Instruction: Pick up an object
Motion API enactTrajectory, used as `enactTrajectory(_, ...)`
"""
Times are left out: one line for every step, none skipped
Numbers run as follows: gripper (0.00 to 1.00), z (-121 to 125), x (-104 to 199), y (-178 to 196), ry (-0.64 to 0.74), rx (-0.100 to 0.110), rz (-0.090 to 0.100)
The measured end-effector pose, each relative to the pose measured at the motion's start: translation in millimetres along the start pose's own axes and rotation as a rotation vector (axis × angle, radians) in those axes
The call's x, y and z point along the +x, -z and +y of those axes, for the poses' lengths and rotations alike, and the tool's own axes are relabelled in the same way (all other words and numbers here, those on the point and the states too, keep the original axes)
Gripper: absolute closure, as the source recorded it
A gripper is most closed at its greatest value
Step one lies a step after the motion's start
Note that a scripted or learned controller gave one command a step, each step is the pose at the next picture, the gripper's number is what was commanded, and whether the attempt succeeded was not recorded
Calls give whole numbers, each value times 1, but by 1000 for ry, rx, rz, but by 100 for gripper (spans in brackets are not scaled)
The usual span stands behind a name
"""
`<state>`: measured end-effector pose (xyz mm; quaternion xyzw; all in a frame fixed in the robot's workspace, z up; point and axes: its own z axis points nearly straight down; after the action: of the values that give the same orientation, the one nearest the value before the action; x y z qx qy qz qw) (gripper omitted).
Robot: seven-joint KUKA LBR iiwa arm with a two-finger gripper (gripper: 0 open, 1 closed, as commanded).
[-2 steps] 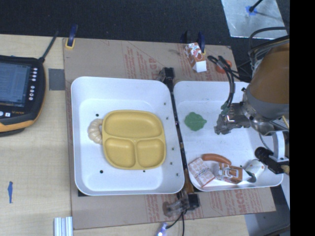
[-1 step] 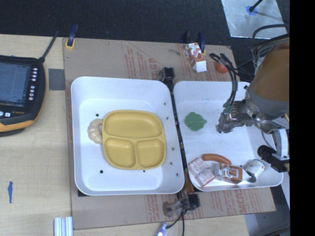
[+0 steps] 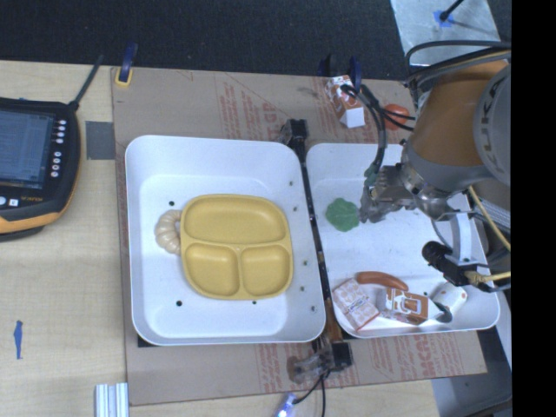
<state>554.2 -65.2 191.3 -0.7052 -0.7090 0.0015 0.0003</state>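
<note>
Your gripper [image 3: 375, 205] sits low in the right bin [image 3: 340, 165], close to the bin's left wall, and you cannot tell from this angle how its jaws stand. Just to its left, touching or nearly so, lies the green lump [image 3: 343, 215], a rounded thing with no clear long axis.

Starting from the near edge: the right bin's near strip is crowded. You have a printed packet [image 3: 354, 302] at the left, a brown sausage-shaped piece [image 3: 381, 279] lying with its length across the bin, and a small orange-and-white carton [image 3: 409, 306] beside it. Between that cluster and the green lump the white floor is bare, so you have room there.

Your left bin [image 3: 148, 172] holds a yellow divided tray [image 3: 235, 245], with a pale ridged piece [image 3: 167, 230] tucked against its left side.

Beyond the bins, a small carton [image 3: 346, 100] rests on the bench near the cables. An orange-edged handheld console [image 3: 33, 163] lies far left.
</note>
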Motion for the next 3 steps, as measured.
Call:
enactTrajectory(100,-14,50,0,1,2,1)
enactTrajectory(100,45,4,13,-3,0,1)
enactTrajectory(0,45,4,13,-2,1,1)
